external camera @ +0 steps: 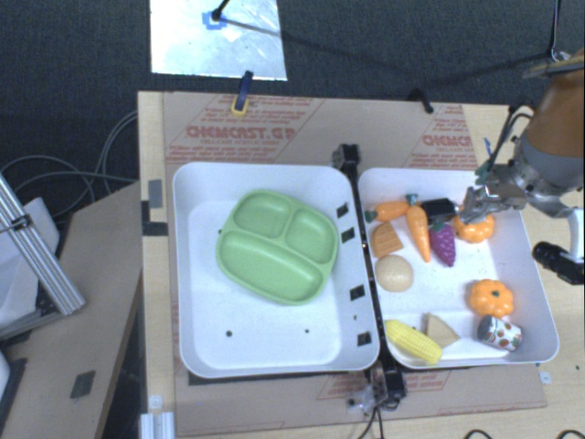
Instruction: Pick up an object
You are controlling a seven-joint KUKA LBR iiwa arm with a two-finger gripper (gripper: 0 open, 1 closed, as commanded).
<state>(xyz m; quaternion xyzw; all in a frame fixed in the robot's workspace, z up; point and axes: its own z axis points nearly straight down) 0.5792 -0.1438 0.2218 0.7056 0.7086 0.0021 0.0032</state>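
**Trying to grab the little orange toy fruit at the back of the right bin**

The target I'm going for is the small round orange plastic fruit (476,230), sitting directly under the grey two-finger gripper (477,207) near the far edge of the shallow white right-hand bin (539,286). The gripper is right on top of it, but from my camera I honestly can't tell how the gripper is set or whether it has the fruit.

What makes this fiddly: just to the gripper's left, on the side toward the other bin, there's a purple plastic grape bunch (443,244) almost touching the fruit, then an orange plastic carrot (419,231) beside that. A black block-shaped item (438,208) sits close by too.

My take on doing this well: come straight down, keep the grip centred on the fruit, and lift vertically so the grapes don't get dragged along. It's round and smooth, so I'd guess it could squirt out if pinched off-centre.

Further out, nearer the front, there's an orange plastic pumpkin (489,296) that's well apart from everything — easier backup pick.
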